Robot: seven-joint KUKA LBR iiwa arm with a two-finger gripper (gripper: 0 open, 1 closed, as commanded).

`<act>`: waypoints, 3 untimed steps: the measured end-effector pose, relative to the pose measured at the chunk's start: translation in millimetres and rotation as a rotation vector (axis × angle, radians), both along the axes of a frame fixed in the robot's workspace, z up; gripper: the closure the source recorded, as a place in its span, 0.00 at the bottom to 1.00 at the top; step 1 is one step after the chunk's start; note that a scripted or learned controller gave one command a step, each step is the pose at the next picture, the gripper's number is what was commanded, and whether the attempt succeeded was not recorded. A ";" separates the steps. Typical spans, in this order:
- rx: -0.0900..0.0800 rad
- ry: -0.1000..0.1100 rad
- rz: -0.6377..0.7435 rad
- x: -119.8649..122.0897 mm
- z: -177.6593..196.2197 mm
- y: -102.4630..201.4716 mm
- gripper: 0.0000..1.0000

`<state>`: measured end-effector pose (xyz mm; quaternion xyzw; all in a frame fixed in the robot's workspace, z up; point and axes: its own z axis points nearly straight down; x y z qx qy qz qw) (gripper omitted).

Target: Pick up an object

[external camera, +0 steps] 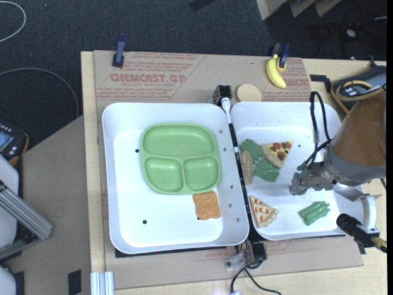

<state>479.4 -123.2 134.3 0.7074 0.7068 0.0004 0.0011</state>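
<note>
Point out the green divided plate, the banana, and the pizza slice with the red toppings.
green divided plate (pixel 180 157): camera view, centre ridge.
banana (pixel 276 73): camera view, middle of its curve.
pizza slice (pixel 277 151): camera view, its topped face.

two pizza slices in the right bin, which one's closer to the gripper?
The pepperoni pizza slice at the bin's far side; the gripper sits just below it. The plain lattice-topped slice lies further off, by the near left corner.
</note>
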 end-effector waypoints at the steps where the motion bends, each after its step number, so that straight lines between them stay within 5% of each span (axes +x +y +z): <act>1: 0.004 -0.004 0.014 1.0 53.2 120.5 1.00; 2: 0.001 0.000 0.007 -0.4 50.1 211.9 1.00; 3: 0.011 -0.014 0.017 24.8 171.4 350.8 1.00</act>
